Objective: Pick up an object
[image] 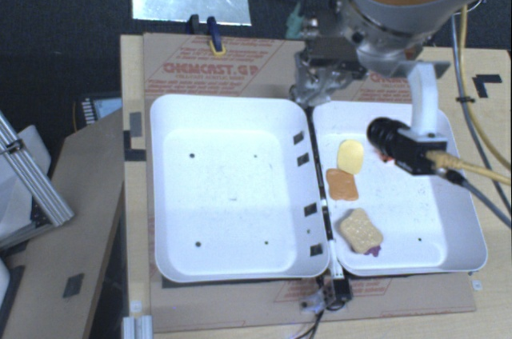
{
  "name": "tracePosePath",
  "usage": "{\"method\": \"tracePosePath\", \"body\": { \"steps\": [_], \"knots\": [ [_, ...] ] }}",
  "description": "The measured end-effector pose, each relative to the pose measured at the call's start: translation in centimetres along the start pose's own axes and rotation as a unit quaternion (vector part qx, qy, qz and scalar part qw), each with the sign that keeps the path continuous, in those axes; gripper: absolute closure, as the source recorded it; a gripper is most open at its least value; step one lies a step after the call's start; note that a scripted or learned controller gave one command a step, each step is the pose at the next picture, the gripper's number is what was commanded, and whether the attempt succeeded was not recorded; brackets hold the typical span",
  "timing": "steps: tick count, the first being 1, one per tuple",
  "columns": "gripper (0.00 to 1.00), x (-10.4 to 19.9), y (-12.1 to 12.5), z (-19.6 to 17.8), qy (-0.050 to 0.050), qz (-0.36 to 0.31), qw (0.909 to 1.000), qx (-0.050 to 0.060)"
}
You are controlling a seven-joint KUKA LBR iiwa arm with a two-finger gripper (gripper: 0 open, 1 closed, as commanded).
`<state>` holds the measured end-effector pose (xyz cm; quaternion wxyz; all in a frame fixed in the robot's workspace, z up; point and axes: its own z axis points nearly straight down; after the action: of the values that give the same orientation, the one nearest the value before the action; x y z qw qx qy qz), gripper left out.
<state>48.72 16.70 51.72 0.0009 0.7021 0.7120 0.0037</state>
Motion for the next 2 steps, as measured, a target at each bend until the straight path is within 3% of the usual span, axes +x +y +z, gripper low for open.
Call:
{"method": "tracePosePath", "body": {
  "steps": [2],
  "knots": [
    [1.00,0.1,0.1,-2.2,0.001,-0.005,1.0000,-0.002]
  ]
}}
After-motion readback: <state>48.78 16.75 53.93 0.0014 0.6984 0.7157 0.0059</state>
